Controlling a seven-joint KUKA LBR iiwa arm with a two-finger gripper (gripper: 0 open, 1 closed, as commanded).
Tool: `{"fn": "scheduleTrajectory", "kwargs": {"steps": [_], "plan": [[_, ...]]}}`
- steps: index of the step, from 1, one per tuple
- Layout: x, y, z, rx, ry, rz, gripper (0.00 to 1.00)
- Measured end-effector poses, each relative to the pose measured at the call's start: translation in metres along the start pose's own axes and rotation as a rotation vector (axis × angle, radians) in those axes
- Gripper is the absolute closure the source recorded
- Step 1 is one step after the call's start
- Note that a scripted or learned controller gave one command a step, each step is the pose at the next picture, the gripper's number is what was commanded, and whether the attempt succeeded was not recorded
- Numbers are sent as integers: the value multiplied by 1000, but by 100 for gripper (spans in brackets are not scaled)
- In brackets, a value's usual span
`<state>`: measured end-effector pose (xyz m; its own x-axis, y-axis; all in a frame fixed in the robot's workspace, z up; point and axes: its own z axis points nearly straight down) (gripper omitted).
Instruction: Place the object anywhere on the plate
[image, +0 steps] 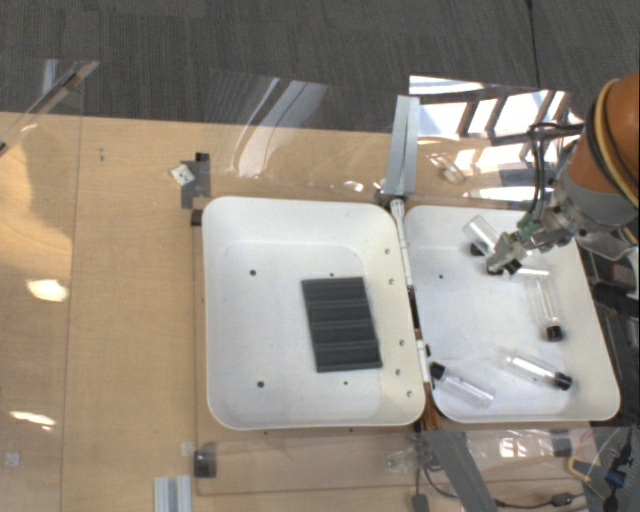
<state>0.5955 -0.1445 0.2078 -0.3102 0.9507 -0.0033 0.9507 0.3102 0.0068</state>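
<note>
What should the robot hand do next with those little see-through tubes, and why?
Probably lower a little onto the clear tube at the top of the right bin. The gripper sits right beside that tube, but I can't see anything between its fingers, and the dark ribbed plate in the left bin has nothing on it. So a tube likely needs grabbing first.
</note>
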Motion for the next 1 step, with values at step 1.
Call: {"fn": "scheduleTrajectory", "kwargs": {"steps": [1], "plan": [[22, 83, 99, 7, 3, -22, 100]]}}
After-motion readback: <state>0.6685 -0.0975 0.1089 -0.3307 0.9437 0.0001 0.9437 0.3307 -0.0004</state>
